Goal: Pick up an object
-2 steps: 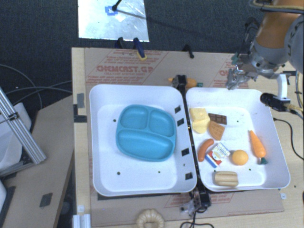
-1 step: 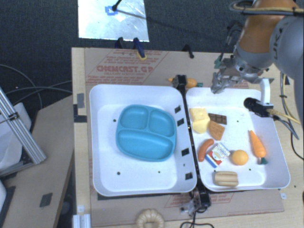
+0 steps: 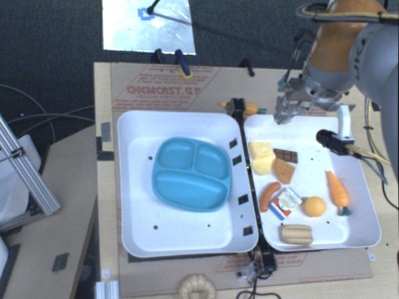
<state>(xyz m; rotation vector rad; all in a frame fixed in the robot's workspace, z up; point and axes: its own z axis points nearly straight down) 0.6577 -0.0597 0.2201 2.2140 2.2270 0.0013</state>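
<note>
My gripper (image 3: 283,115) hangs over the far edge of the right bin (image 3: 361,220), above the bin's back left corner, with nothing visibly between its fingers. Below it in that bin lie a yellow cheese wedge (image 3: 262,156), a brown chocolate piece (image 3: 285,156), an orange cracker (image 3: 284,171), a red sausage (image 3: 269,195), a small printed packet (image 3: 286,203), an orange ball (image 3: 314,206), a carrot (image 3: 338,190) and a bread roll (image 3: 295,233). All of them rest apart from the gripper.
The left bin (image 3: 134,229) holds a blue divided plate (image 3: 191,172). A yellow item (image 3: 249,109) lies just outside the bins at the back. A pale pretzel-like thing (image 3: 198,287) sits on the bench front. A shiny sheet (image 3: 148,16) lies behind the bench.
</note>
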